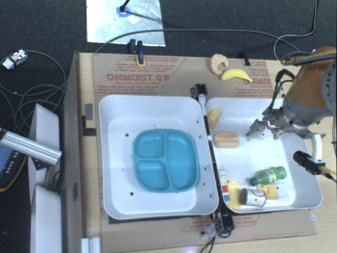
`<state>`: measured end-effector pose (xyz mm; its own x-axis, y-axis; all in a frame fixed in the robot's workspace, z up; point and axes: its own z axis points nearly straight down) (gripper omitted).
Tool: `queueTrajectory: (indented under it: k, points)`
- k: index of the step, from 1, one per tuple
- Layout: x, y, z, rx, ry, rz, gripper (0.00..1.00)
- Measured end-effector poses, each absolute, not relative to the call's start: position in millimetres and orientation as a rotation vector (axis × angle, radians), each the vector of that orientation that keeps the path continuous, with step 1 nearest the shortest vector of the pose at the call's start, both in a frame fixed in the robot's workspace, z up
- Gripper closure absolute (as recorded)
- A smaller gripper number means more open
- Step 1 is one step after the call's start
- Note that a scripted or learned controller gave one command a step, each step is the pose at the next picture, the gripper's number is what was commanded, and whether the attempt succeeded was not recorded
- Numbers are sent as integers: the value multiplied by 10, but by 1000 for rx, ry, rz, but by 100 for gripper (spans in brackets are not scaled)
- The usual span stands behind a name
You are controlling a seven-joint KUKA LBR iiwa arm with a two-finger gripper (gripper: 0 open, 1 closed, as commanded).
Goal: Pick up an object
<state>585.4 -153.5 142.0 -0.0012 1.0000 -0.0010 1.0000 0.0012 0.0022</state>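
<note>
Nearest the lens: a black clamp [224,223] at the front edge of the bench [158,78], on the seam where the two bins meet.

To the left: the left bin [108,141], white and shallow, with a blue divided plate [166,159] lying flat near its middle. Behind it, at the far edge of the bench, a small blue and yellow clamp [138,51].

On the far end of the seam: a second black clamp [199,92].

Then the right bin [295,204], holding the things to pick. Against its left wall, a pale yellow piece [214,117]; just in front of that, a tan block [227,139] lying flat and alone on the white floor. In the near corner, a tight cluster: a small printed packet [223,181] beside the wall, a cylinder with a dark end [251,196] lying on its side, a yellow block [271,192] touching it, and a green bottle [268,175] on its side just behind.

Behind the bin, on the bench: a tan ring-shaped piece [218,63] and a banana [236,75], close together.

Over the far right part of the right bin: the gripper [265,130], jaws apart with nothing between them, pointing left toward the tan block yet clear of it. Behind it, the grey arm [310,96] with its orange band, reaching in from the right.
</note>
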Motion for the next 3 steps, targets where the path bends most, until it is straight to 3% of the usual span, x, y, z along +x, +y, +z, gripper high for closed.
queueTrajectory:
  k: [1,2,3]
  points:
    - [5136,-1615,1266,2220,2222,0,0]
    - [4866,-1448,1089,2220,2222,1,0]
    - [6156,-1934,1602,2213,2222,4,0]
